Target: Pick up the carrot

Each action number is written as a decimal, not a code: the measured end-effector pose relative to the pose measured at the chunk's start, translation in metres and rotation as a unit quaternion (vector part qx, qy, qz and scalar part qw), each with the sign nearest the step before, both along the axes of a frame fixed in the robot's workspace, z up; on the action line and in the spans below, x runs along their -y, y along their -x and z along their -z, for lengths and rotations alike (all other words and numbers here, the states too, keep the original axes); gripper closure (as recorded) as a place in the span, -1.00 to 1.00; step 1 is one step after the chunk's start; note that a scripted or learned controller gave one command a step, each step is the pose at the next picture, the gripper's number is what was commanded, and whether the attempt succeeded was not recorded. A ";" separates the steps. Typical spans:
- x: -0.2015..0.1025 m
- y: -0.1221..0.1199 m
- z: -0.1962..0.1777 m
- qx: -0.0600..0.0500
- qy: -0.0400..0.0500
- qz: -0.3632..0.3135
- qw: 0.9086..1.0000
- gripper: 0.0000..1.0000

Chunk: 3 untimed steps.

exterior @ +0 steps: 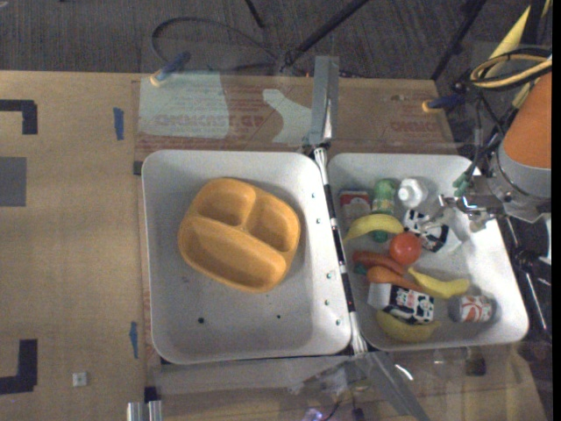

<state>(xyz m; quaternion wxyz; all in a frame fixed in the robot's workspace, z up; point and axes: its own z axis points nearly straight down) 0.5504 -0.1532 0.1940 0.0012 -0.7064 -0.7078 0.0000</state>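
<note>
The carrot (384, 275) is a short orange piece lying in the right bin (508, 274), left of centre. It lies between a red tomato (404, 248) above it and a cow-patterned carton (407, 304) below it. A thin reddish-orange stick (372, 260) lies just above it. My gripper (472, 203) hangs over the bin's upper right part, well to the right of the carrot and above it in the view. Above the gripper, at the right edge, shows the orange band of the arm (535, 130).
An orange divided plate (238, 232) lies in the left bin (175, 323). Around the carrot lie three bananas (372, 226) (441, 284) (405, 328), a second cow-patterned carton (428, 230), a can (474, 308), a green bottle (384, 195), a white bottle (412, 190) and a red box (353, 203).
</note>
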 end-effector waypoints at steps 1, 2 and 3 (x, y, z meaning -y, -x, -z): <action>-0.027 -0.009 0.080 0.015 0.007 -0.081 0.997 -1.00; 0.017 0.055 0.107 0.000 0.000 0.023 1.000 -1.00; 0.060 -0.018 0.045 0.002 0.002 0.003 1.000 -1.00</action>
